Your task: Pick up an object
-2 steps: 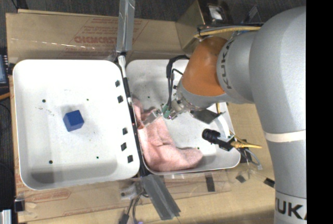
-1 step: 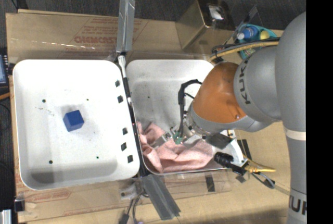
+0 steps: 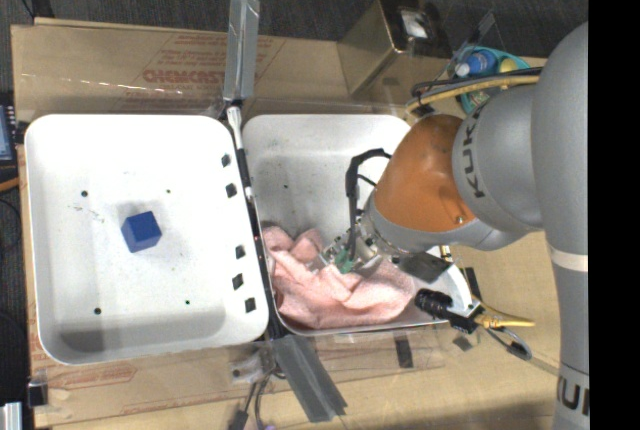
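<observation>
A blue cube [image 3: 141, 230] lies alone in the left bin [image 3: 60, 168], left of its middle. A crumpled pink cloth [image 3: 310, 290] covers the near part of the right bin [image 3: 300, 143]. My gripper [image 3: 344, 256] is low in the right bin, down on the cloth's upper edge, with a small green spot showing at its tip. The grey wrist and orange band [image 3: 425, 183] hang over the bin's right half and hide the floor under them.
A grey rail [image 3: 240, 48] and a clip-studded wall [image 3: 243, 218] divide the two bins. A brown box [image 3: 385, 43] stands behind the right bin. A black cable loop [image 3: 353, 173] hangs beside the wrist. Cardboard [image 3: 110, 63] lies under the bins.
</observation>
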Robot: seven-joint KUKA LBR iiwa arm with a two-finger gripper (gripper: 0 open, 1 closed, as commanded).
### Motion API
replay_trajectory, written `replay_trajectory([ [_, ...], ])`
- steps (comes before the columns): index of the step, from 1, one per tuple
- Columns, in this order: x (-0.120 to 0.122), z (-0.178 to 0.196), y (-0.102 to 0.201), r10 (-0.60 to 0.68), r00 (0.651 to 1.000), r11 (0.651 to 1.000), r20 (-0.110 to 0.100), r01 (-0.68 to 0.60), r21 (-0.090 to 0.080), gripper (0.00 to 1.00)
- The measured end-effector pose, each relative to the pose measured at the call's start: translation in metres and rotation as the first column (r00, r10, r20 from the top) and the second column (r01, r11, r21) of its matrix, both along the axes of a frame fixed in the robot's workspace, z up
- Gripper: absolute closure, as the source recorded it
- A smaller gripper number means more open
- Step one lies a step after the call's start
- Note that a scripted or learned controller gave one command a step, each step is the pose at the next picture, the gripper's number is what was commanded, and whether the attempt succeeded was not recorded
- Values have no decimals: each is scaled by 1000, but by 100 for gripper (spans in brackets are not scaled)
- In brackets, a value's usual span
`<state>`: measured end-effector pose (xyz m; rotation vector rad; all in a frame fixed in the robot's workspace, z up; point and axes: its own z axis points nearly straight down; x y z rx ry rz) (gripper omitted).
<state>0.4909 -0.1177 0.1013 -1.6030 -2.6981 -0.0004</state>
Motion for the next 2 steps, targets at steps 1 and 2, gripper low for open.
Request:
replay_trajectory([
  [1, 54, 15, -4, -189, 982, 982, 0, 189, -2, 100],
  [2, 64, 91, 62, -207, 978, 978, 1, 207, -2, 100],
])
